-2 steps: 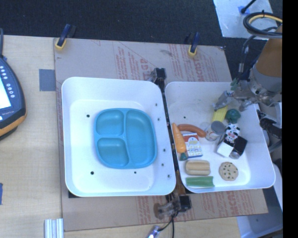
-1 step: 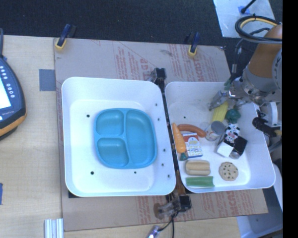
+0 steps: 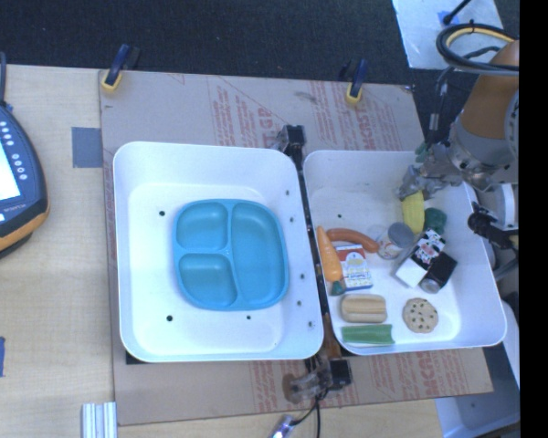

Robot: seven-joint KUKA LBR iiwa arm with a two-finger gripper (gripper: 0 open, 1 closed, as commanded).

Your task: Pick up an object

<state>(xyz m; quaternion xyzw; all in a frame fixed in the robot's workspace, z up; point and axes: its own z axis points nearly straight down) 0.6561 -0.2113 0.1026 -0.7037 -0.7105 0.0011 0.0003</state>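
The right bin (image 3: 365,176) holds several small toy foods. A yellow corn piece (image 3: 412,214) lies near its back right, with a green piece (image 3: 435,216) beside it. An orange carrot (image 3: 330,256), a sausage (image 3: 352,237), a small carton (image 3: 354,270), a bread roll (image 3: 363,307), a green bean pod (image 3: 366,334), a cookie (image 3: 420,315) and a black-and-white box (image 3: 426,258) fill the middle and front. My gripper (image 3: 423,179) hangs low over the bin's back right corner, just above the corn.
The left bin (image 3: 137,245) carries a blue divided plate (image 3: 230,253). A teach pendant (image 3: 5,176) lies on the bench at far left. Clamps (image 3: 116,69) hold the cardboard sheet at the back edge. The arm's wrist (image 3: 484,117) looms over the right bin's far right side.
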